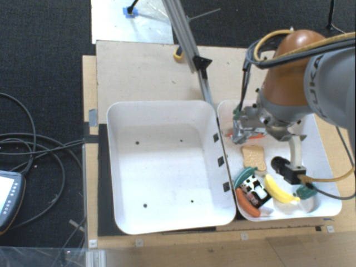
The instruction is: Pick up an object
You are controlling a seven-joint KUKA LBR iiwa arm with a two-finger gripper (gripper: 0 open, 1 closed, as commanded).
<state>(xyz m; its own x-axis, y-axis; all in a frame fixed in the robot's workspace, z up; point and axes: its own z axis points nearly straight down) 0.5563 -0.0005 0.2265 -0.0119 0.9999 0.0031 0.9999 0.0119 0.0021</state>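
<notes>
Arm point(328, 77): grey, with an orange band point(292, 65) above the wrist; it comes in from the right, directly above and to the right of the gripper.
Gripper point(243, 133): low over the far-left part of the right bin, close to the wall that meets the left bin. This view does not show whether it is released or clenched.
Right bin point(329, 207): white and shallow, beneath the gripper. It holds all the loose objects.
Toast slice point(254, 157): tan, flat on the bin floor, just on the near side of the gripper and apart from it.
Green piece point(243, 177): beside the near edge of the toast slice; its kind is unclear.
Black-and-white item point(256, 187): further to the near side of the gripper, between the sausage and the banana; its kind is unclear.
Banana point(280, 191): yellow, lying flat, to the near side and right of the gripper.
Sausage point(248, 201): red-orange, by the bin's near wall, the object furthest from the gripper on its near side.
Teal piece point(305, 192): at the right end of the banana, well to the right of the gripper.
Left bin point(161, 166): white, to the left of the gripper; the 2 bins touch along 1 shared wall.
Metal pole point(183, 32): grey, slanting in from the far side, to the far left of the gripper.
Cables point(33, 143): on the dark floor, well to the left of the gripper.
</notes>
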